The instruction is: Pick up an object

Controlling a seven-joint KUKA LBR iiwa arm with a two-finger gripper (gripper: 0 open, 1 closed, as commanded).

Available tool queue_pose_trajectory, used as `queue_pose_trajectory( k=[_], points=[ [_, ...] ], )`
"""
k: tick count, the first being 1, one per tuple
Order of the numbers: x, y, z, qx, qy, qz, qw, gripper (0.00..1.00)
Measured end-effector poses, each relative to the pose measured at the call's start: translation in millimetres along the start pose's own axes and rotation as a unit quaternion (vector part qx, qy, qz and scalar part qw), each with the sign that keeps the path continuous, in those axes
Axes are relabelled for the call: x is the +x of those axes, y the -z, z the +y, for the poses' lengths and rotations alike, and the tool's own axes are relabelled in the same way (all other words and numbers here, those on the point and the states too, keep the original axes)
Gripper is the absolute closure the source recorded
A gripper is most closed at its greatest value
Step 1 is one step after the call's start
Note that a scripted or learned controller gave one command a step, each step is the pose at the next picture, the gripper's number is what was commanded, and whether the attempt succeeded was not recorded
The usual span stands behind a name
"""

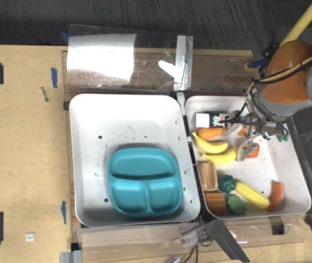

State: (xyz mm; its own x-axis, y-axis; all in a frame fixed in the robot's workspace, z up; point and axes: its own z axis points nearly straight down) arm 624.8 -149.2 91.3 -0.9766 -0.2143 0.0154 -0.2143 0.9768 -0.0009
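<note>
Far left of the pincer (247,147) a teal tray (144,181) lies untouched. Just left of it the bananas (215,150) are the likeliest target; a centred descent is advised. Its opening cannot be told.

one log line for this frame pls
arm: over right bin | tool: low beside bananas | grasp: none seen | left bin: teal tray

wooden bench (18,163), dark carpet floor (145,4)
</note>
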Motion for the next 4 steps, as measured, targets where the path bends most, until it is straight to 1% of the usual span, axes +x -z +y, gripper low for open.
queue_pose_trajectory(
  k=[1, 2, 3, 4],
  points=[
    [32, -1, 5, 0.002, 0.009, -0.013, 0.9999, 0.00],
    [22, -1, 31, 0.004, 0.114, -0.014, 0.9933, 0.00],
    [-1, -1, 46, 0.005, 0.153, -0.015, 0.9881, 0.00],
    [69, -1, 42, 0.005, 0.213, -0.014, 0.9769, 0.00]
  ],
)
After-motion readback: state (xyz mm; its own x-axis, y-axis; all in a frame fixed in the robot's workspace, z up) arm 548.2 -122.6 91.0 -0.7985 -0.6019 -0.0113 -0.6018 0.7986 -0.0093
